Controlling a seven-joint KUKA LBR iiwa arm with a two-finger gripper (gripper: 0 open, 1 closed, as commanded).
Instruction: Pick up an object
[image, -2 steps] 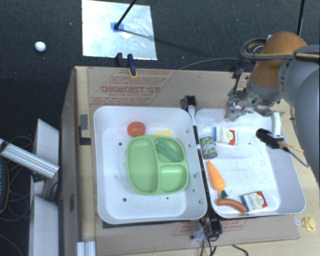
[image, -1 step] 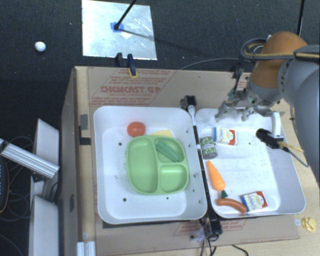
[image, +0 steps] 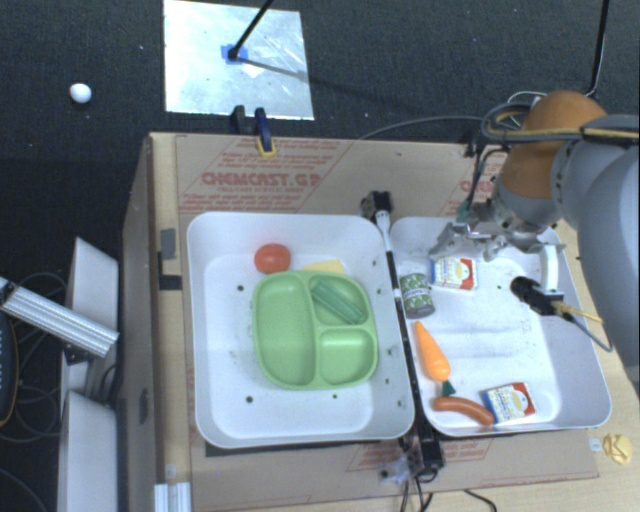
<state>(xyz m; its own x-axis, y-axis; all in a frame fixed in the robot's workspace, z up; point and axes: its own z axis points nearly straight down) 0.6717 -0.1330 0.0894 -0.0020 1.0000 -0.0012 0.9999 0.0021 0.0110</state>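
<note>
My gripper (image: 468, 240) hangs over the far end of the right bin (image: 590, 385). Its fingers stand open with nothing between them. Just in front of it, a small white carton with a red label (image: 452, 272) lies flat on the bin floor. A dark green can (image: 415, 294) stands to the carton's left, by the bin's left wall. Nearer the front lie an orange carrot (image: 431, 351), a reddish sausage (image: 462, 408) and a second small carton (image: 510, 402).
The left bin (image: 215, 400) holds a green divided plate (image: 290, 340) with a green cucumber (image: 338, 298) in its far compartment. A red tomato (image: 272, 258) and a yellow piece (image: 324, 267) lie behind the plate. My grey arm (image: 600, 190) comes in at the right.
</note>
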